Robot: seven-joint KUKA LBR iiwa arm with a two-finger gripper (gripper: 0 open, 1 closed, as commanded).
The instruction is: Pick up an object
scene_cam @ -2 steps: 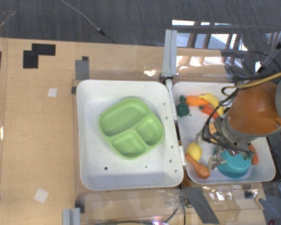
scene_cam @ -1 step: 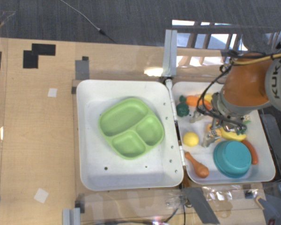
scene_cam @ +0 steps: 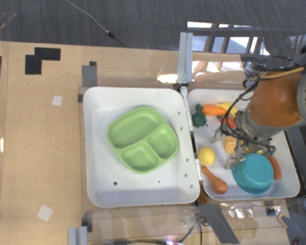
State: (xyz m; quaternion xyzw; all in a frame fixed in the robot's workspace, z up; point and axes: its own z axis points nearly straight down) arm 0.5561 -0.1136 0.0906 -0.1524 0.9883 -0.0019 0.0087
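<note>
My gripper point(scene_cam: 240, 149) hangs low over the right bin point(scene_cam: 295, 188), under the orange band of the arm point(scene_cam: 274, 103). A small yellow-orange piece point(scene_cam: 229, 146) lies just left of it, and a teal bowl point(scene_cam: 253, 173) sits right below it. Around these lie a yellow lemon point(scene_cam: 207, 155), an orange drumstick-like piece point(scene_cam: 214, 180), an orange carrot point(scene_cam: 212, 109), a dark green vegetable point(scene_cam: 199, 118), a yellow piece point(scene_cam: 226, 106) and a red piece point(scene_cam: 275, 167). The arm hides part of the bin's middle.
The left bin point(scene_cam: 99, 188) holds a light green divided plate point(scene_cam: 143, 139). A metal post point(scene_cam: 184, 60) stands behind the wall between the bins. Wooden bench top stretches out to the left, with black markers at the far left.
</note>
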